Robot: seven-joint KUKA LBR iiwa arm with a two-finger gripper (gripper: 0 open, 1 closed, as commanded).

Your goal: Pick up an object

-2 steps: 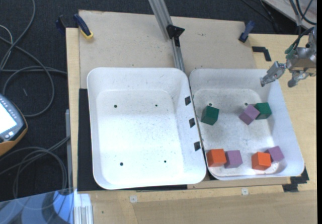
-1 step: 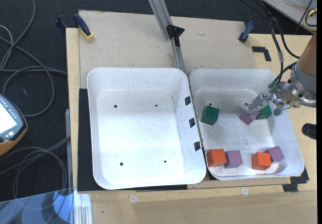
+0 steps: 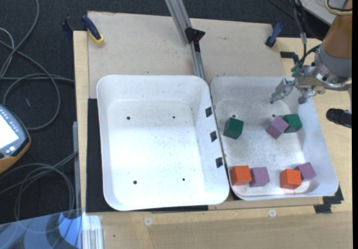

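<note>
Although the task names no particular piece, the likeliest target is the purple cube (image 3: 277, 127), which sits in the right bin (image 3: 321, 147) just below the gripper (image 3: 292, 92) and touches a dark green cube (image 3: 292, 122) on the side nearer the arm. It looks like a small, rigid, light block with flat matte faces, so it should neither crush nor slip much; the best hold is across two opposite free faces, away from the one pressed against its green neighbour. It is a dull lilac and sits turned at an angle. The fingers stand spread apart, with nothing between them, above bare bin floor. Beyond the purple cube, toward the left bin (image 3: 112, 147), a second green cube (image 3: 234, 128) stands alone.
</note>
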